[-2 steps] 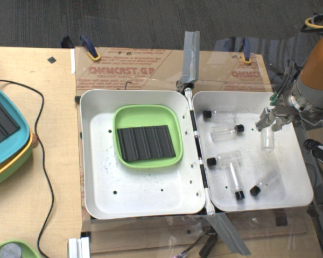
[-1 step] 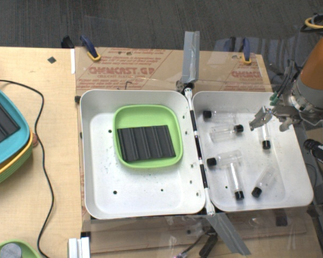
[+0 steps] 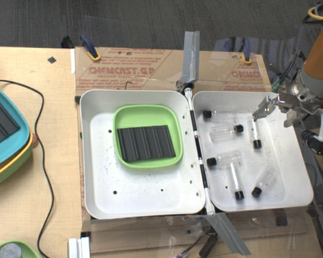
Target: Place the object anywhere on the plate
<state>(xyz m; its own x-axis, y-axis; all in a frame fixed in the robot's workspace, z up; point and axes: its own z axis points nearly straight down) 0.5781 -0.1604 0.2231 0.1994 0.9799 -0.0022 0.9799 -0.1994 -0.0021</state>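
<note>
We count two white bins. The left bin (image 3: 91, 160) holds one green plate (image 3: 148, 116) carrying one dark ribbed slab (image 3: 145, 143). The right bin (image 3: 299, 168) holds six clear vials (image 3: 234, 179) with black caps. The gripper (image 3: 277, 112) hovers over this bin's upper right, fingers spread, grasping nothing.

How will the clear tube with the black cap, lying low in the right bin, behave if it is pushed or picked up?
The tube is round and lies on its side, so a push will probably roll it across the right bin. Its see-through wall looks smooth, so it may slip from the hand. It seems small and hollow, so likely light.
</note>
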